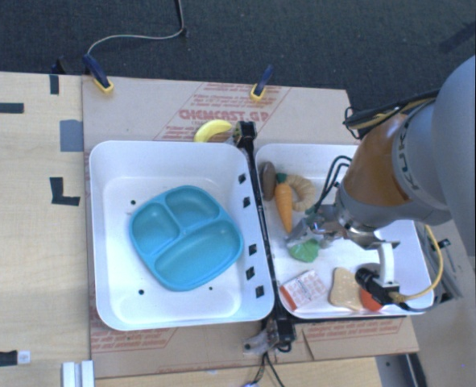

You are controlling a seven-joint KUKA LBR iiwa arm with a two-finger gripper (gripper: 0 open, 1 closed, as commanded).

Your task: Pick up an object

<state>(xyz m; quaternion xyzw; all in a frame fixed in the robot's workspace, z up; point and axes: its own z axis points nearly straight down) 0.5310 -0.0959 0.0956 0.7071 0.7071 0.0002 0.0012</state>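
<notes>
My tool (pixel 308 230): I am hovering it low in the right bin (pixel 415 309); I cannot tell how it is set or whether it has hold of anything.
Green object (pixel 305 251): lying just under my tool, possibly touching it.
Carrot (pixel 284 204): lying just beyond my tool, toward the left bin (pixel 109 216).
Packet (pixel 301 289): sitting nearer the front rim than my tool.
Blue tray (pixel 186 236): resting well left of my tool.

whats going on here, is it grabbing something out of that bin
The grey and orange arm reaches into the right bin, its gripper low over a green item beside the carrot. Nothing is visibly held. A wrapped packet and a tan piece lie nearer the front. The left bin holds a blue divided plate.
</notes>
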